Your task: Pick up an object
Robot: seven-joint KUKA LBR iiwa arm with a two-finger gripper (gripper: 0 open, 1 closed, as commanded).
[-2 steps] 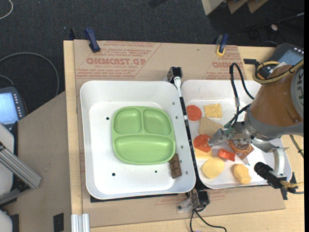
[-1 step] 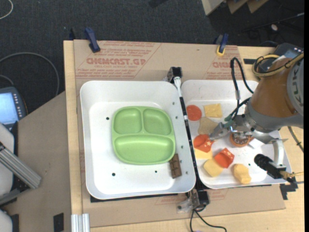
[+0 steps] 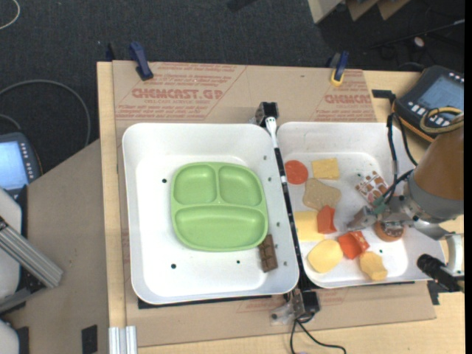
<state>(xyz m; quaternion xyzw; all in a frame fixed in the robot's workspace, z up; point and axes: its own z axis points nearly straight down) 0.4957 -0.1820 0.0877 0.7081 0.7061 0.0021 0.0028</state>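
My gripper [image 3: 374, 214] hangs low over the right part of the right bin [image 3: 346, 140], below the arm's orange band [image 3: 447, 169]. Just under it lie a brown ring-shaped piece [image 3: 389, 231] and a red piece [image 3: 352, 243]. Further left in that bin are a red disc [image 3: 296, 172], a yellow square [image 3: 326, 169], a brown bread slice [image 3: 321, 194], a red wedge [image 3: 326, 218] and a yellow lump [image 3: 324, 257]. A speckled item [image 3: 371, 185] sits just behind the gripper. Another yellow piece [image 3: 373, 265] lies near the front wall.
The left bin [image 3: 140, 198] holds a green divided plate [image 3: 218, 205] and a brown chocolate bar [image 3: 267, 253] by its right wall. A pendant [image 3: 435, 105] rests on the bench at the far right. Clamps [image 3: 140, 59] grip the board's back edge.
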